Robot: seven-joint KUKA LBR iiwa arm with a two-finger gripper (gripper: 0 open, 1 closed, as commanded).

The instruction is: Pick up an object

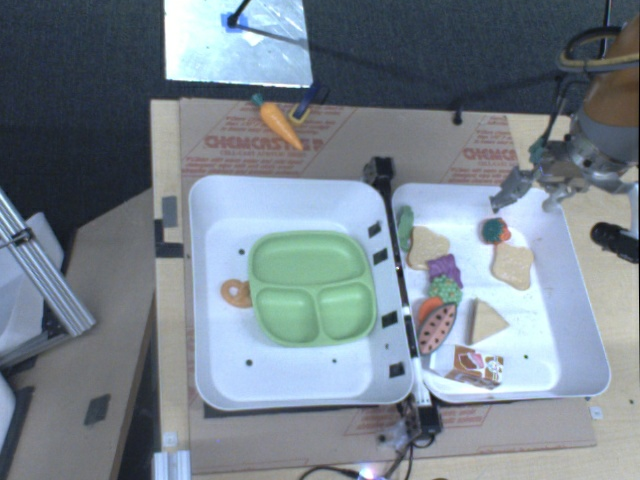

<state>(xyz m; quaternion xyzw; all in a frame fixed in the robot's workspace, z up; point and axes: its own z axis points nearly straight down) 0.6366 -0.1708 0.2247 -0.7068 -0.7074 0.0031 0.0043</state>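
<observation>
My gripper hangs over the back edge of the right bin, its two fingers spread open with nothing between them. Just below it lies a small teal and red toy, with a tan toast-shaped piece in front of that. Further left in the same bin are a green pickle shape, a tan bread slice, a purple and green bunch, a red and green slice, a pale wedge and a small printed packet.
The left bin holds a green divided plate and a small brown pretzel. An orange carrot toy lies on the cardboard behind the bins. A shiny metal sheet sits further back.
</observation>
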